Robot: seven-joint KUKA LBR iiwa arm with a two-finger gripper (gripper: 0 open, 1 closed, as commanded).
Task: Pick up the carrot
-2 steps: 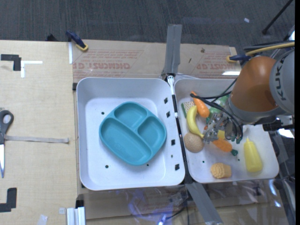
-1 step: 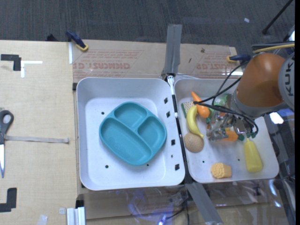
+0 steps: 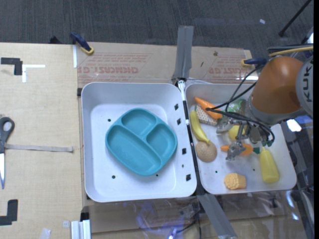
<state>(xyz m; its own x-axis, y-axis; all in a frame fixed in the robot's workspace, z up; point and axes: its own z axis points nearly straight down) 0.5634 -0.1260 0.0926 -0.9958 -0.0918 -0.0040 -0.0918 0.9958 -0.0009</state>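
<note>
Carrot (image 3: 205,106): orange, tapered, slanted.

**Hidden under the arm**

The arm (image 3: 279,86) covers the right bin's (image 3: 214,183) far corner — a green item (image 3: 238,105) peeks out, unidentifiable. The gripper (image 3: 234,152) hides part of a small orange piece (image 3: 245,150). Scissors (image 3: 4,133) are cut off at the left edge.

A dark grey carpeted floor (image 3: 124,9) runs along the far edge of the light wooden bench (image 3: 37,108), where flattened brown cardboard (image 3: 129,63) lies under the far rims of two white bins (image 3: 89,133), a strip of grey tape (image 3: 184,49) crossing it.
</note>
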